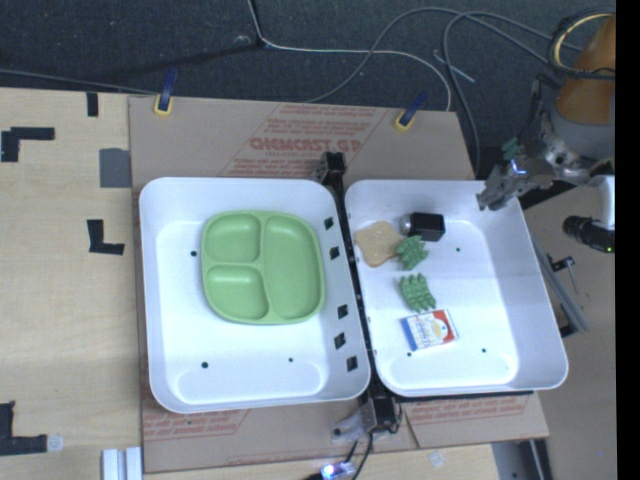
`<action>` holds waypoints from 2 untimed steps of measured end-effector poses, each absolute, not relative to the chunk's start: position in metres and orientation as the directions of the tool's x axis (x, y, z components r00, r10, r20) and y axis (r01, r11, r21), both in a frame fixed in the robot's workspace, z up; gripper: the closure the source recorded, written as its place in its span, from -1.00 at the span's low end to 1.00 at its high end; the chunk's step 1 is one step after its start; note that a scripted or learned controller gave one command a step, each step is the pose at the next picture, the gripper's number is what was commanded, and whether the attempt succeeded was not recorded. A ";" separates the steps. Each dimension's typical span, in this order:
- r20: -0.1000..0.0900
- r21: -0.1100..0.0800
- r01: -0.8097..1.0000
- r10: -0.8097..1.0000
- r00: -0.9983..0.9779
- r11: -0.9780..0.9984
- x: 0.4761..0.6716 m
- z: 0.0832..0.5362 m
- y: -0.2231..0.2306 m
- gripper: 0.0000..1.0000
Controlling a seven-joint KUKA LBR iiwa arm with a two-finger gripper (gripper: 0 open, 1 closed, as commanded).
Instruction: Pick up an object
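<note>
Nearest the camera, a small red, white and blue packet lay in the right bin, with two green toys, a tan piece and a black block behind it. Over that bin's far right corner hung the gripper, seemingly holding nothing; whether its jaws were parted I could not tell. A green divided plate sat in the left bin

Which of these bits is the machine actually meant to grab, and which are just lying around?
Could be picked up, all in the right bin:
black block
tan piece
two green toys
small printed box
The gripper is at that bin's upper right edge.

Just lying about:
green divided plate in the left bin
cables
clamps
</note>
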State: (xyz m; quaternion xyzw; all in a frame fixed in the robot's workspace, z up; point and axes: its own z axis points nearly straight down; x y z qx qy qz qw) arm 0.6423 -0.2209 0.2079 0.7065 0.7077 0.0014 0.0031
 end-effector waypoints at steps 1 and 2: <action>-0.003 0.006 1.000 1.000 -0.002 0.002 0.646 0.272 -0.222 1.00; 0.001 0.000 1.000 1.000 -0.005 0.005 0.625 0.273 -0.165 1.00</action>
